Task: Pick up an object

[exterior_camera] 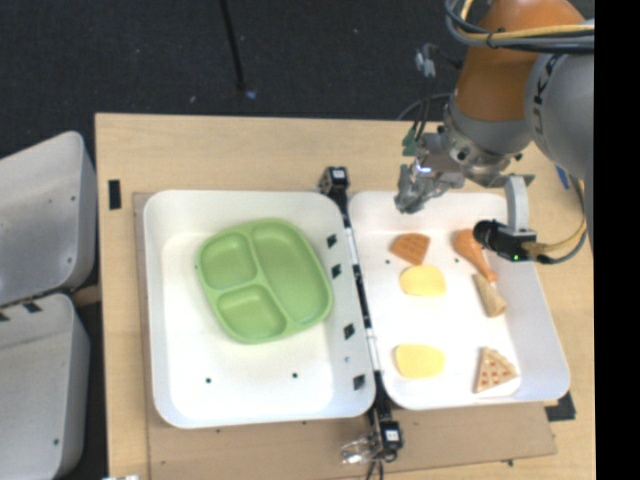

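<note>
The right bin [530, 368] holds several food toys: an orange-brown wedge [410, 247], a yellow piece [423, 282] just below it, another yellow piece [419, 360] nearer the front, a pizza slice [494, 370] at the front right, and a drumstick-like piece [480, 268] at the right. My gripper [411, 200] hangs over the bin's back left part, a little above and behind the wedge, with nothing seen in it. Its fingers point down and look close together.
The left bin [170, 368] carries a green three-compartment plate [264, 280]. A black clip row [352, 298] runs along the seam between the bins. The arm's orange band [515, 38] and cables [520, 238] overhang the right bin's back right.
</note>
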Motion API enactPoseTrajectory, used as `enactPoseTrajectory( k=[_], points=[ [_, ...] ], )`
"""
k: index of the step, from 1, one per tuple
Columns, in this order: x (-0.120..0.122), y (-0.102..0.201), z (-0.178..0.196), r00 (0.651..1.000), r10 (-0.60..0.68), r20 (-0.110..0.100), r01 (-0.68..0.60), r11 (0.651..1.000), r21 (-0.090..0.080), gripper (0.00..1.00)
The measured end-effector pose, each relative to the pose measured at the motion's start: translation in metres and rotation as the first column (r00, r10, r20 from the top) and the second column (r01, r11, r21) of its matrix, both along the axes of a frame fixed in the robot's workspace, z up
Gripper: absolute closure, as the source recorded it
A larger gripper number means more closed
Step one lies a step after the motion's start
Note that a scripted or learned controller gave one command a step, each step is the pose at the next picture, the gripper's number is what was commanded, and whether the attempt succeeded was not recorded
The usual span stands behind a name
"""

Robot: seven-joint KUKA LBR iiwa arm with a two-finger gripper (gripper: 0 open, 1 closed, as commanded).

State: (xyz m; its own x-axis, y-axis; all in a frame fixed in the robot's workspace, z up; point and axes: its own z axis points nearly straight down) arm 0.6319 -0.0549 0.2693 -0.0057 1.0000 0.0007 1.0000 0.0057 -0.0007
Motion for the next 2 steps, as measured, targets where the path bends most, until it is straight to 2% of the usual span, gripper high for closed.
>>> enactPoseTrajectory(
  k=[1,2],
  points=[
    [-0.022,0.055,-0.01,1.0,0.0,-0.001,0.0,1.0,0.0,1.0],
    [-0.028,0.102,-0.024,1.0,0.0,0.0,0.0,1.0,0.0,1.0]
  ],
)
